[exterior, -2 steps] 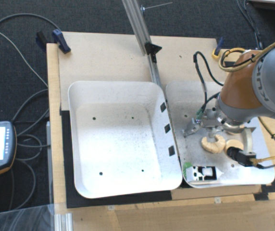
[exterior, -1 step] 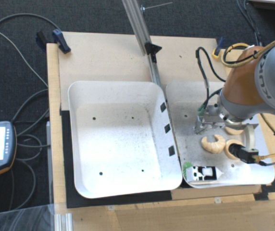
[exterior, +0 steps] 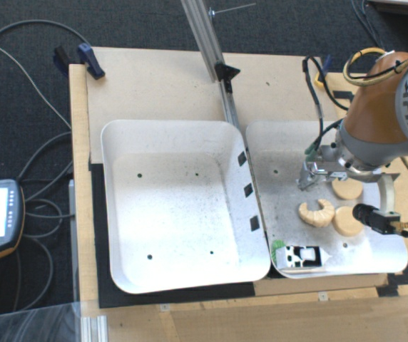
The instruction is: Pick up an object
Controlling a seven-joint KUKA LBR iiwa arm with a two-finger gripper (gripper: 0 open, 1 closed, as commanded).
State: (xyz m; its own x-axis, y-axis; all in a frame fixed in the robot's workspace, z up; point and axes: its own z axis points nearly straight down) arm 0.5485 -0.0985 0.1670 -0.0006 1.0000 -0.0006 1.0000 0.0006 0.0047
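Note:
The right bin (exterior: pixel 282 155) holds a tan croissant-shaped piece (exterior: pixel 317 213) with a round tan disc (exterior: pixel 347 221) just right of it. A second tan disc (exterior: pixel 347 189) lies partly under the arm's wrist. A small green, black and white item (exterior: pixel 300 255) lies at the bin's front edge. My gripper (exterior: pixel 309 176) hangs low over the bin, just up and left of the croissant piece and left of the second disc. I see nothing held in it.
The left white bin (exterior: pixel 111 155) sits beside the right one, with a divider carrying black tabs (exterior: pixel 247 189) between them. A slanted metal rail (exterior: pixel 204 30) rises from the back. Cables (exterior: pixel 317 84) trail behind the right bin.

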